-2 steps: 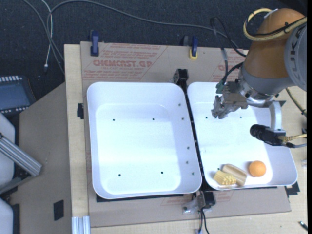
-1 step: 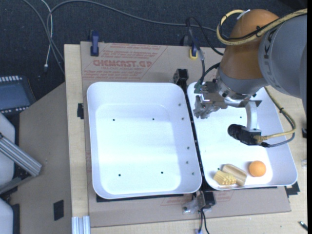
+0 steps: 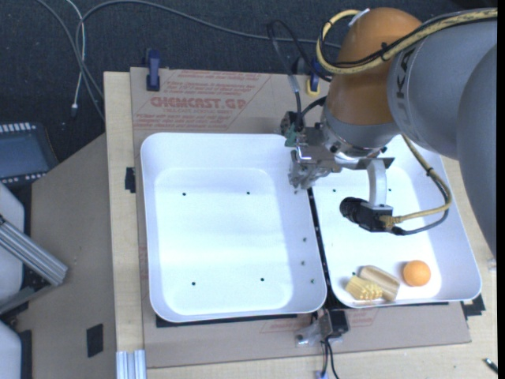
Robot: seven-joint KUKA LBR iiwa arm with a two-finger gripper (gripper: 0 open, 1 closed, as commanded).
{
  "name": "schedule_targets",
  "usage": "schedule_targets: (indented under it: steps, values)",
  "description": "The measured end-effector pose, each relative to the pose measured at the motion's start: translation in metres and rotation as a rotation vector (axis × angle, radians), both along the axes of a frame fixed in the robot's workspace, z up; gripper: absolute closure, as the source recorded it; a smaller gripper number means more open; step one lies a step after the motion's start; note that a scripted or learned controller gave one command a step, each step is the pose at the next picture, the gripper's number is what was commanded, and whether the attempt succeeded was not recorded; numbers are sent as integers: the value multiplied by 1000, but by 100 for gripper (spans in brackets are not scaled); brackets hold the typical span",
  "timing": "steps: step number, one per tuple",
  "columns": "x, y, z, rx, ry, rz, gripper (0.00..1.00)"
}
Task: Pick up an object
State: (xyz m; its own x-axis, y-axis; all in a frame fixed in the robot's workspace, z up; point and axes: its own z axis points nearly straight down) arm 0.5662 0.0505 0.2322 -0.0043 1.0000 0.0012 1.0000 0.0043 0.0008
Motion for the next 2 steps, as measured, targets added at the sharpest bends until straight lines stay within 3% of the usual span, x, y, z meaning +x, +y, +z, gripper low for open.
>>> schedule_targets:
  steps: [1,2]
  values:
    - [23,42,-4,0,0,-1,100]
    - [23,40,-3,-1,0,-4,0]
